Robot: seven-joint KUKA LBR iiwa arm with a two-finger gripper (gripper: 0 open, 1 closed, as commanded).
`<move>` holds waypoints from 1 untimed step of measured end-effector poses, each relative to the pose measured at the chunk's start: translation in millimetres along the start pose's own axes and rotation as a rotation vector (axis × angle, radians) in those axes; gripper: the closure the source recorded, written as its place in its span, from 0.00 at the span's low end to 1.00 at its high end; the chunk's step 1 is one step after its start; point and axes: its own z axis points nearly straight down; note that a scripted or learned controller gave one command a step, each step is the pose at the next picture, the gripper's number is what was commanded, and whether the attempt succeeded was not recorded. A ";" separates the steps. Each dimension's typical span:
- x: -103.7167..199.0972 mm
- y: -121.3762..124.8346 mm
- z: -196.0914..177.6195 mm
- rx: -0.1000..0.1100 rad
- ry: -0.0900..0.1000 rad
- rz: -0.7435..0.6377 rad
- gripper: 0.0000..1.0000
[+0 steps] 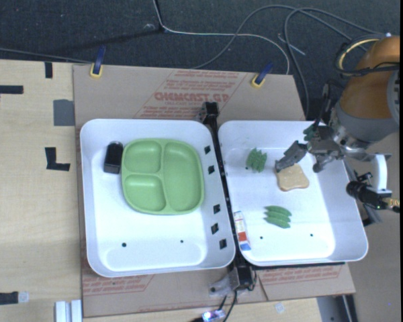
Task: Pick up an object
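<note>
1. Brown cardboard (pixel 188 92) covers the bench, with dark carpet behind it and thin wires lying across the carpet.
2. Two white bins sit side by side on the cardboard. The left bin (pixel 101 247) and the right bin (pixel 329 243) touch along the middle.
3. The robot arm (pixel 369 99) comes in from the right. It is grey with an orange part up top.
4. A green plate (pixel 163 176) with three sections lies flat in the left bin.
5. The gripper (pixel 303 158) hangs over the right bin, near its top right side. Its two fingers are spread apart and nothing is between them.
6. A tan piece of toy bread (pixel 293 178) lies in the right bin, just below the gripper.
7. A green leafy toy (pixel 256 159) lies to the left of the bread.
8. A green bean toy (pixel 278 215) lies lower down in the same bin.
9. A small black block (pixel 113 157) sits beside the plate's left edge.
10. A small red and white packet (pixel 240 228) lies at the right bin's left edge.
</note>
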 end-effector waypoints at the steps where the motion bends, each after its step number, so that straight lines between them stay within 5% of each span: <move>1: 0.5 2.8 -7.8 -0.013 -0.002 -0.004 0.00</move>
